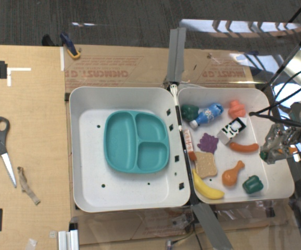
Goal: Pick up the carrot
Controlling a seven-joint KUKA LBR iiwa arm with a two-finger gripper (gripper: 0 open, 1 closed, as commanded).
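Observation:
The carrot is a slim orange piece lying almost level in the right part of the right bin, just below a black-and-white block. My gripper hangs over the bin's right edge, a short way to the right of the carrot's tip and at about its height in the view. Nothing shows in the gripper, and it does not touch the carrot.
Around the carrot lie an orange drumstick-shaped toy, a green pepper, a banana, a toast slice, a purple piece, a blue bottle, and a coral toy. A teal divided plate sits in the left bin.

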